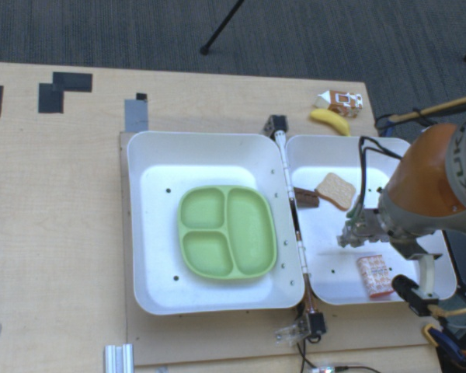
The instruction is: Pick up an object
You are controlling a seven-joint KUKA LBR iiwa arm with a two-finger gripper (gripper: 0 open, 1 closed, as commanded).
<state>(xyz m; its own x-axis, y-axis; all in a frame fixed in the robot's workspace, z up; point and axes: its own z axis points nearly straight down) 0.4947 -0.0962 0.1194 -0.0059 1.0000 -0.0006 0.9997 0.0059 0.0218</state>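
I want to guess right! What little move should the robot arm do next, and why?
Probably lower straight down: the gripper hangs over bare floor of the right bin, with the bread slice and wrapped packet lying beside it.

Toast slice, brown bar, red-white packet, right bin

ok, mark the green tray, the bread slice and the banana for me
green tray (227, 233): camera view, on the ridge where its three compartments meet.
bread slice (336, 190): camera view, middle of its tan face.
banana (329, 120): camera view, mid-length of the yellow peel.
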